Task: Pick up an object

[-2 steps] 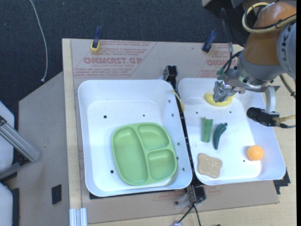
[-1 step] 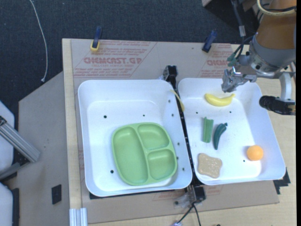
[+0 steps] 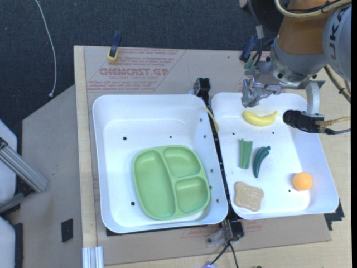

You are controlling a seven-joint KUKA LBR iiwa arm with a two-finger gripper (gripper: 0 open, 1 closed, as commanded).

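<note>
Nothing is picked up yet, as far as I can see. The grey metal gripper (image 3: 254, 96) of the arm hangs over the far left corner of the right shallow white bin (image 3: 321, 149) and carries nothing. Whether the pincer is wide or narrow I cannot tell from here. The thing closest to it is a small yellow plastic banana (image 3: 260, 117), lying flat on the bin floor just on the near side of the gripper. I judge this to be the target, so the descent, the closing and the lift all remain.

In the same bin lie a flat light green strip (image 3: 245, 153) and a dark green curved pod (image 3: 260, 159), side by side in the middle. There is also an orange ball (image 3: 302, 181) at the near right and a tan toast-shaped slice (image 3: 249, 196) at the near left. All of them are well apart from the banana, so nothing blocks it. Only the far wall of the bin is close. The left white bin (image 3: 103, 113) holds a light green divided plate (image 3: 170, 180).
</note>
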